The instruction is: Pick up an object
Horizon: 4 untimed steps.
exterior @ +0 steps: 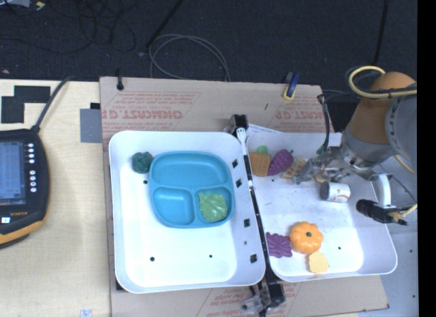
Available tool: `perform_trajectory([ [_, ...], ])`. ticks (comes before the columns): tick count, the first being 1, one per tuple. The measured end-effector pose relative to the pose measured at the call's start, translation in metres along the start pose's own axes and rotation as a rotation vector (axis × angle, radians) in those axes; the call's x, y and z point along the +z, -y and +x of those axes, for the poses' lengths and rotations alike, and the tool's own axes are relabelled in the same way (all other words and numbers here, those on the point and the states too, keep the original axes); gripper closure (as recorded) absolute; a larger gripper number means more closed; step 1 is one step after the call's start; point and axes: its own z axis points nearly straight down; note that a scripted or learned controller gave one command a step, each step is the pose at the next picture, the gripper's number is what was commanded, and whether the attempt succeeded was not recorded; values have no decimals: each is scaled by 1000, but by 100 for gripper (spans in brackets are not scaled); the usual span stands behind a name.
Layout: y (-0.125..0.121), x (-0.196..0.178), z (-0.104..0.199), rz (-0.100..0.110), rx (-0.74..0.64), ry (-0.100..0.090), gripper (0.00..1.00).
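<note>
Two shallow white bins are set side by side on a cardboard sheet. In the left bin a blue divided plate is laid near the middle; a green leafy piece is held in its lower right compartment, while the other two compartments are bare. A dark green round object is placed just beside the plate's upper left corner, on the bin floor.

In the right bin several toy foods are scattered. An orange ridged piece and a purple piece are found touching each other near the top left corner. An orange pumpkin is seated near the bottom, with a purple grape bunch just to its left and a small yellow piece just below it.

The gripper is lowered into the upper part of the right bin, near the purple piece. Its metal parts are blurred together, so how far it is open cannot be told, and nothing is clearly seen between them. A small white cylinder, possibly part of the tool, is seen just below it.

A black and orange control pendant is laid on the bench at the far left.
</note>
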Motion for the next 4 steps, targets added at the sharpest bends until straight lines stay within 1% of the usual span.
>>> perform_trajectory([
  [1, -25, -2, 32, -1, -8, 2, 0],
  [2, -26, -85, 15, -9, -6, 6, 0],
  [3, -25, -79, -19, -2, -5, 5, 0],
  [4, -27, -16, -18, -8, -8, 5, 0],
])
